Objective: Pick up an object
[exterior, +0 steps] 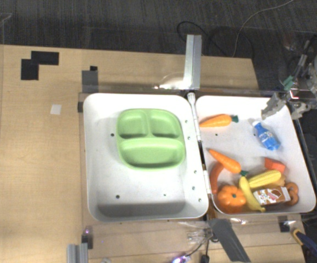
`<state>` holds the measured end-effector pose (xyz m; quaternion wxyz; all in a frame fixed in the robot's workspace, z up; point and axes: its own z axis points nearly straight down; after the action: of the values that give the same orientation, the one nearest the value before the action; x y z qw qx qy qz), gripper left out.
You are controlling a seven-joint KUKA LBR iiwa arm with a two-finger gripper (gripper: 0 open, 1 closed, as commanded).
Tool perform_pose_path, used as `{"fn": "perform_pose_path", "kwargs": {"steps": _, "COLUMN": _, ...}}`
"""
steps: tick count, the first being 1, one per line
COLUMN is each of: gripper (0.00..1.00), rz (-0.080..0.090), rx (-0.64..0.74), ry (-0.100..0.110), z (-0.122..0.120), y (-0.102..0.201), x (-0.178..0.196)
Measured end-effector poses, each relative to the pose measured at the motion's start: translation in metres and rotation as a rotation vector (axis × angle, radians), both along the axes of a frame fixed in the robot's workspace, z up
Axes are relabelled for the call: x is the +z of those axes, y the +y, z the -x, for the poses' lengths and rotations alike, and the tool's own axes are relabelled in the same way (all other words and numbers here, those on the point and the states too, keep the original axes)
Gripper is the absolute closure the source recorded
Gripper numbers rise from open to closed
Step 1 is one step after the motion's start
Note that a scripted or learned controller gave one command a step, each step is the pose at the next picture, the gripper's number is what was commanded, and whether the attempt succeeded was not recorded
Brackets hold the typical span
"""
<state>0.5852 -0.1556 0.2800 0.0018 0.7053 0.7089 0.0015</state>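
Bottle [266, 136], blue, lies in the right bin [306, 163] at upper right of the frame, just below-left of the gripper [278, 106], its long axis running up-left to down-right. Whether the gripper is parted or closed I cannot tell. Two carrots [217, 121], one pumpkin [231, 198], one banana [249, 195]; left bin [98, 147] holds one green tray [149, 137].

Left bin [101, 147]: white, shallow, holds a green divided plate [149, 137] with three compartments, lying flat near the middle. Bench [32, 163] of light wood, black squares [38, 63] at its far left. Upright metal post [193, 62] behind the seam between bins. Thin cable [257, 15] trailing over dark floor beyond.
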Motion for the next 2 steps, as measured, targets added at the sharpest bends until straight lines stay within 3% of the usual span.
{"fn": "perform_pose_path", "kwargs": {"steps": 1, "gripper": 0.0, "rz": 0.001, "rx": 0.027, "ry": -0.002, "z": 0.009, "y": -0.011, "x": -0.011}}
{"fn": "perform_pose_path", "kwargs": {"steps": 2, "gripper": 0.0, "rz": 0.0, "rx": -0.067, "ry": 0.002, "z": -0.002, "y": -0.028, "x": -0.137}}
